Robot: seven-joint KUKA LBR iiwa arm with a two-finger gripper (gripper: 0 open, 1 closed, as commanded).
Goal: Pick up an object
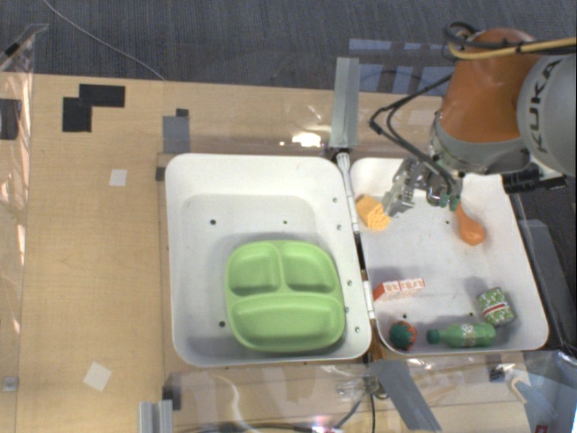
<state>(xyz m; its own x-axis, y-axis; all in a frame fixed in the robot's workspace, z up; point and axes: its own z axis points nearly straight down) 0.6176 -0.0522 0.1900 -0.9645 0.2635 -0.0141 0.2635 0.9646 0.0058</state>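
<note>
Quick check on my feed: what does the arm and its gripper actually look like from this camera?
The arm is grey with a wide orange band above the wrist and dark "KUKA" lettering on its light grey shell. Black cables loop along its left side, and a thin pale one crosses the orange band. The gripper is small, metallic silver-grey, with slim jaws.

The arm [527, 106] has a smooth grey casing with rounded contours, interrupted by a broad glossy orange band [482, 88] above the wrist. Dark capital letters reading "KUKA" [547, 115] run along the grey shell beside the band. Black cables [406, 115] loop outward from the wrist section, and a further black cable curls over the top of the orange band. The metallic silver two-finger gripper [401, 197] is built from small machined parts with dark fittings.
</note>
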